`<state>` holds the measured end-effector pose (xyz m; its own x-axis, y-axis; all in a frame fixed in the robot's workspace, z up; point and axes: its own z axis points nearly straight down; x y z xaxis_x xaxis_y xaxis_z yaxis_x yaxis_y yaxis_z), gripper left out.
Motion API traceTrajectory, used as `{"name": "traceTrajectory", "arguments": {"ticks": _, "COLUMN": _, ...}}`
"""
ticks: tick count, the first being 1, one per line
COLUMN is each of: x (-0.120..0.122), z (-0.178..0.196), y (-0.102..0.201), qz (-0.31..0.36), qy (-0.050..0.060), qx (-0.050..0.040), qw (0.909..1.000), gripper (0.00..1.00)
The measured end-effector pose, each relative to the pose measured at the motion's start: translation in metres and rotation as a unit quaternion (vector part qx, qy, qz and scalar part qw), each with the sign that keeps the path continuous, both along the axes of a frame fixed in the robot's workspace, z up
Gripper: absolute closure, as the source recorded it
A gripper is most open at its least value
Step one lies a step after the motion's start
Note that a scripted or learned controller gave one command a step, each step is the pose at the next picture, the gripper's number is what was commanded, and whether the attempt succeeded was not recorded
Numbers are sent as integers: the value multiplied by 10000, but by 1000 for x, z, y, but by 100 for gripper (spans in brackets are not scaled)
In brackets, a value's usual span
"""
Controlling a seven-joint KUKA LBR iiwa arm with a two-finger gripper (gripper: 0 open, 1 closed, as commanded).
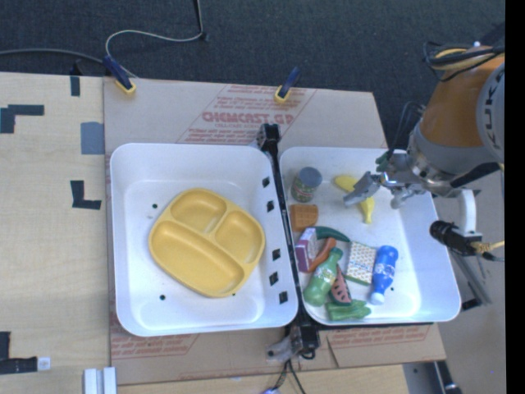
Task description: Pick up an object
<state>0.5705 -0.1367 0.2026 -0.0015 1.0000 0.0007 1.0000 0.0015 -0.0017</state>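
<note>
— Two white bins sit side by side on the table [74,245]; where is the arm?

— It reaches in from the right, its orange band [459,109] above the grey wrist, bent down over the upper right corner of the right bin [439,298]. The jaws [367,189] point left, low over the bin's top end.

— Are they holding anything?

— They stand slightly parted around the yellow banana [358,194], or right at it. One finger [358,195] overlaps the fruit. I cannot tell whether they truly grip it or merely touch it.

— What else lies in that bin?

— A small grey tin can [307,184] stands near the top left corner, well clear of the banana. Below it is an orange block [304,216]. Lower down the pile is crowded: a purple carton [305,249], a green bottle [321,279] with an orange piece across it, a watermelon slice [341,287], a green pepper-like piece [349,309], a speckled packet [360,262], and a blue and white bottle [382,273] lying at a slant just beside the packet. Most of these touch one another.

— And the left bin [135,302]?

— It carries a yellow divided plate [206,241], set at an angle near the middle.

— Anything in the arm's way?

— Black cables and a black fitting [449,235] hang just right of the bin's rim. A black divider [279,220] runs between the bins, and two yellow and blue clamps [120,75] hold the cardboard sheet [238,117] beneath.
</note>
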Motion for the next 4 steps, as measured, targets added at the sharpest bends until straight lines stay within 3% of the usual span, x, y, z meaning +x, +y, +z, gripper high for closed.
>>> {"name": "traceTrajectory", "arguments": {"ticks": 1, "x": 62, "z": -116, "y": -14, "qz": 0, "qy": -32, "qx": -13, "qw": 10000, "gripper": 0}}
{"name": "traceTrajectory", "arguments": {"ticks": 2, "x": 76, "z": -117, "y": 16, "qz": -22, "qy": 105, "qx": -85, "qw": 9999, "gripper": 0}}
{"name": "traceTrajectory", "arguments": {"ticks": 3, "x": 80, "z": -107, "y": 20, "qz": -27, "qy": 25, "qx": -57, "qw": 10000, "gripper": 100}}
{"name": "traceTrajectory", "arguments": {"ticks": 4, "x": 79, "z": -107, "y": 17, "qz": -38, "qy": 26, "qx": -83, "qw": 10000, "gripper": 0}}
